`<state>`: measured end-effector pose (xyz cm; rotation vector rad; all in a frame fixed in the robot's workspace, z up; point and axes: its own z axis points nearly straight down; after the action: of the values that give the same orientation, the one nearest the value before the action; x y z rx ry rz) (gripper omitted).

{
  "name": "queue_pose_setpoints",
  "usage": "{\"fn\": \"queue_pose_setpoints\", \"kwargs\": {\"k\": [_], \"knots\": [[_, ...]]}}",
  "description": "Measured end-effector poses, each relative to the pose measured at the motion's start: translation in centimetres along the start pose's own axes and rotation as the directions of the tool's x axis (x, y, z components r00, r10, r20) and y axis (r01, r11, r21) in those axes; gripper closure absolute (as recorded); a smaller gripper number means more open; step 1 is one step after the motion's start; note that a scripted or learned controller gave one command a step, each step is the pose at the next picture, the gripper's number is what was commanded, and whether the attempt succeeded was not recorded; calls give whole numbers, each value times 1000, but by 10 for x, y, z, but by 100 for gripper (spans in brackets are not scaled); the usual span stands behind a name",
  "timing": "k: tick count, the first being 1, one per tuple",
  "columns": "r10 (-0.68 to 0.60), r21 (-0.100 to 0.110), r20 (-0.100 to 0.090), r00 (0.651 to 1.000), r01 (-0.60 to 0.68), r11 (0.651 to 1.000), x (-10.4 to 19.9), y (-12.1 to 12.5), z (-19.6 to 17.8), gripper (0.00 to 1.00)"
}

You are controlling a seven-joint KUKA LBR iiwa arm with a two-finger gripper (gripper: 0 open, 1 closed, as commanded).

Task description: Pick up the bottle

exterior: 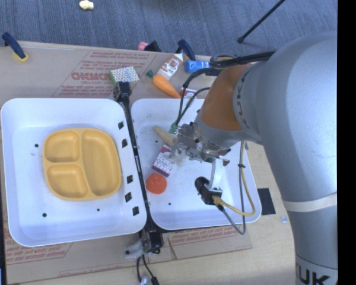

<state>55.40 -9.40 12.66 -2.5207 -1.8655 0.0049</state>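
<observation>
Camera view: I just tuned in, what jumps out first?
The big grey arm fills the right side, its gripper low in the right bin by a small bottle with an orange cap. A yellow divided tray sits in the left bin.

Bright, even overhead light; soft shadows, slightly grainy focus.

Gripper (179, 148) hanging over right bin (237, 215); bottle (161, 170), orange-capped, lying just at its 7 o'clock; yellow tray (82, 162) sitting in left bin (21, 117).
</observation>
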Motion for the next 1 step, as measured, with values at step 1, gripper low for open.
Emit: {"fn": "queue_pose_setpoints", "kwargs": {"k": [1], "knots": [[-50,0,0,999,50,999,52,-83,-64,100]]}}
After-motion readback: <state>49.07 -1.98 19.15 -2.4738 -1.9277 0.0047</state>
